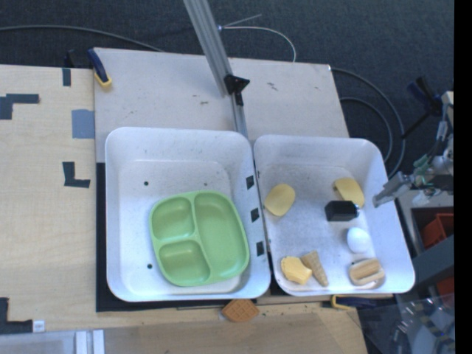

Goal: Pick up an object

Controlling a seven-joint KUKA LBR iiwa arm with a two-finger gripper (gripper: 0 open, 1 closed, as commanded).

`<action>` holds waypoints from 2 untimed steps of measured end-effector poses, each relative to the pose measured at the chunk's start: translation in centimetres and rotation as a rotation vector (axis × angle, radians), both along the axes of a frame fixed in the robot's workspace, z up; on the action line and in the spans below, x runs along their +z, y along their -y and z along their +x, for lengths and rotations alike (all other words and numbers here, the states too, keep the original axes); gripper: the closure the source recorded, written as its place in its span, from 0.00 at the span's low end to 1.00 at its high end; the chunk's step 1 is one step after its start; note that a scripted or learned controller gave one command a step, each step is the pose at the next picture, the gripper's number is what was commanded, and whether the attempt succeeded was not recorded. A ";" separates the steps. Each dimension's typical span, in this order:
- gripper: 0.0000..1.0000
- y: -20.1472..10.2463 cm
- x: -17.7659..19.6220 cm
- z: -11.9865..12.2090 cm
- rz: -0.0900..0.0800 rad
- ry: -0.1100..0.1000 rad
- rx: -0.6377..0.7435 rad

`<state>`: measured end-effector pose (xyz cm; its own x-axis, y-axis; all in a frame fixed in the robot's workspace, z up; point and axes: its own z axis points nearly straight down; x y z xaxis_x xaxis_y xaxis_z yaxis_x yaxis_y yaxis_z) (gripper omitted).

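left bin [122,198]: holds green three-compartment plate [199,237], lying flat toward the bin's near side, nothing on it
right bin [310,150]: holds all the loose candidate objects
yellow piece A [280,198]: rounded, left part of right bin, near the wall between the bins
yellow piece B [349,191]: right part of bin, just above the black block
black block [341,211]: touching or nearly touching yellow piece B, can't tell which
white egg [358,240]: below the black block, near the right wall
hot dog bun [366,271]: near-right corner of bin, below the egg
cone [316,268]: waffle-textured, near edge of bin, tip pointing toward the near edge
yellow chunk [296,270]: just left of the cone, touching it
waffle cookie [240,310]: outside both bins, on the bench at the near edge between them
arm [424,172]: partly seen at right edge, beyond the right bin's right wall, not over any object
gripper: can't tell whether fingers are apart or closed; nothing seen held
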<state>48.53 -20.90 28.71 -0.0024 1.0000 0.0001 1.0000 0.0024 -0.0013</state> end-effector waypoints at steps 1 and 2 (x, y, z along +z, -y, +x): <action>0.00 0.0 0.0 0.0 0.000 0.000 -0.001; 0.00 -0.7 -6.1 0.4 0.002 -0.006 -0.001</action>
